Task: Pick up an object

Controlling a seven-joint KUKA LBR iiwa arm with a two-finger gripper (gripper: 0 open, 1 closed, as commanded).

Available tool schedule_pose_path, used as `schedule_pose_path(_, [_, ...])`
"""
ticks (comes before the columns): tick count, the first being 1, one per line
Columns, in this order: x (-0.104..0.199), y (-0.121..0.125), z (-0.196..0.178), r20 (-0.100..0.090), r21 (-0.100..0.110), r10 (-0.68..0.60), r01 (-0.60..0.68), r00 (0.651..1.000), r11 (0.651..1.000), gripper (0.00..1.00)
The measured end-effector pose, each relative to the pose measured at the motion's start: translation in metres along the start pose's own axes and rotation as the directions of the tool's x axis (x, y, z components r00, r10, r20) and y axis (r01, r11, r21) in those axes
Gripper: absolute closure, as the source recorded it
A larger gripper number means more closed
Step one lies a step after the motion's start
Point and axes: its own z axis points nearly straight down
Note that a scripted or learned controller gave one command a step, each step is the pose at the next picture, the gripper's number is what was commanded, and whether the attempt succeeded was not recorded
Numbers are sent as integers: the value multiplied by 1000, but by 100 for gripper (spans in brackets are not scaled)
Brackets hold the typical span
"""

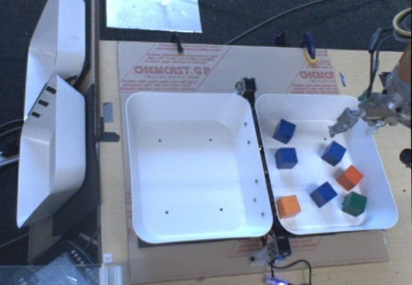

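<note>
Right bin [380, 216] count: 7 cubes. 4 blue [284, 130] [286, 157] [333, 153] [323, 193], 2 orange [288, 206] [349, 177], 1 green [354, 203]. All lie loose on the bin floor, none touching, except the green one sitting just beside the right-hand orange. Left bin [138, 148] sits next to it on the tabletop [109, 168]. Pincer [341, 124] hangs over the right bin's upper right, above and just right of the upper-right blue cube. Can't tell how far open it is; nothing visibly between the fingers.
</note>
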Motion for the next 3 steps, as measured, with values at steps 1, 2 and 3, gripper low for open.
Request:
schedule_pose_path(1, [72, -38, 142, -3, 11, -3, 3, 1000, 1000, 0])
schedule_pose_path(2, [70, -35, 137, 0, 0, 0, 0, 1000, 1000, 0])
schedule_pose_path(3, [87, 20, 162, -1, 1, -2, 2, 1000, 1000, 0])
